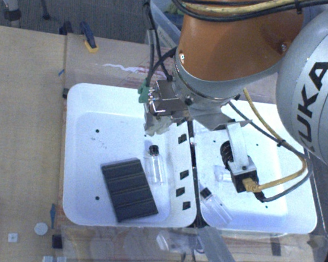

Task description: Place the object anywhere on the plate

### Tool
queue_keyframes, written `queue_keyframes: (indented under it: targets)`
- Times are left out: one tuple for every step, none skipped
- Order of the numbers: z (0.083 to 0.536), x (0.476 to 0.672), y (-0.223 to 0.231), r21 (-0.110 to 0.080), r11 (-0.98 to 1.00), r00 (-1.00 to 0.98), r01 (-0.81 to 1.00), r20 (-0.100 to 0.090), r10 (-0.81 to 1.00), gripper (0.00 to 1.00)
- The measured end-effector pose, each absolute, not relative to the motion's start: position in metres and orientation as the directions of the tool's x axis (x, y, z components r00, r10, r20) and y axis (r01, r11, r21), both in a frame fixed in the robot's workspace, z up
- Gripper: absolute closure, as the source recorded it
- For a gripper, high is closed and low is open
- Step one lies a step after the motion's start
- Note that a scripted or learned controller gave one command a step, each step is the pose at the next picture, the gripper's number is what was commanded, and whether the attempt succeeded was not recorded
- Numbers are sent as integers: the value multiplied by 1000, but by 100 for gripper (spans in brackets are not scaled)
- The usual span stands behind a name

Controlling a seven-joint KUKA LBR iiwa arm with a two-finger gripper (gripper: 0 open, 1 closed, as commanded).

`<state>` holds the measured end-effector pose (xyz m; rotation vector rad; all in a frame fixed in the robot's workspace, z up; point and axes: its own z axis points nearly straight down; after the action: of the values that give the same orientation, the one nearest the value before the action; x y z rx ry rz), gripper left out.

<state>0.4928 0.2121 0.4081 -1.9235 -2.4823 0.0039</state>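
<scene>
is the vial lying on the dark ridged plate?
No, the vial lies on the left bin floor beside the plate, at its upper right corner.

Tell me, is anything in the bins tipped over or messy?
A little clear vial with a black cap lies on its side in the left bin, beside the dark ridged plate, not on it. Another clear vial lies flat in the right bin. Nothing looks spilled or broken.

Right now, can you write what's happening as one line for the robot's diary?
hand: over left bin | clear vial: lying in left bin beside dark ridged plate | vial on plate: not yet
</scene>
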Motion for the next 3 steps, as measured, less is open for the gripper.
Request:
queue_keyframes:
  targets:
    - [435, 506, 220, 3, 467, -467, 884, -1, 884, 100]
    - [416, 544, 215, 3, 684, -684, 729, -2, 729, 100]
    - [436, 558, 221, 5, 843, -843, 538, -4, 538, 100]
